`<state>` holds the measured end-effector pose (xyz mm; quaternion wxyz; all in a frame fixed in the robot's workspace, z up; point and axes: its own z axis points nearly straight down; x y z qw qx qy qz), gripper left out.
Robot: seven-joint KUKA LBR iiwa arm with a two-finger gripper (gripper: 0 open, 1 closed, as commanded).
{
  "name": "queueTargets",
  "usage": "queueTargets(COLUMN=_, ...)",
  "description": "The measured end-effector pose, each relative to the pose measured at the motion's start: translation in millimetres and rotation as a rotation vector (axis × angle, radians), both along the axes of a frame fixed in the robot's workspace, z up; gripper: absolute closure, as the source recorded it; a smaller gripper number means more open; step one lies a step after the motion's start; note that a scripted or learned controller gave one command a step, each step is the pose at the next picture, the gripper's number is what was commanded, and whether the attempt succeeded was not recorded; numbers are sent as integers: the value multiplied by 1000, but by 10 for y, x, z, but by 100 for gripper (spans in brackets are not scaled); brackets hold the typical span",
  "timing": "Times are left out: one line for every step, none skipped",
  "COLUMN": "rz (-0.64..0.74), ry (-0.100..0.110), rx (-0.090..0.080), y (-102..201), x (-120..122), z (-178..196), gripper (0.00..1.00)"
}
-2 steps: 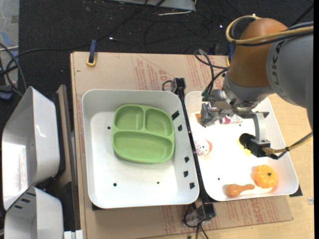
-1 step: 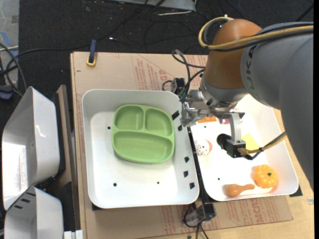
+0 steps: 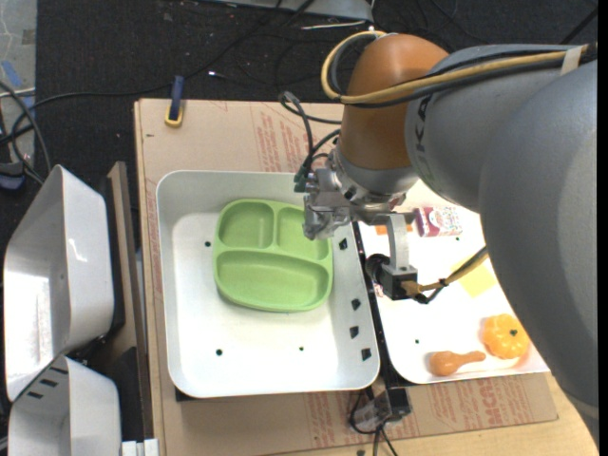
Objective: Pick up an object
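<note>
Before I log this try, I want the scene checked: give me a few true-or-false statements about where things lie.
1. The green tray lies in the left bin. True.
2. The tray has three compartments. True.
3. The end effector hangs over the right bin. False: it is at the tray's right edge, over the left bin.
4. An orange pumpkin-like toy lies in the right bin. True.
5. The orange pear-like piece sits on the tray. False: it lies in the right bin, beside the pumpkin-like toy.
6. The tray is stacked on a second tray. False: it rests on the bin floor.
</note>
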<state>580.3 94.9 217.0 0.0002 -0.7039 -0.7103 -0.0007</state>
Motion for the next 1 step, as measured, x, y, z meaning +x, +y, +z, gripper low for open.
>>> queueTargets(rz=-6, ry=1, rx=-2, y=-40, x=-1, z=4, gripper=0)
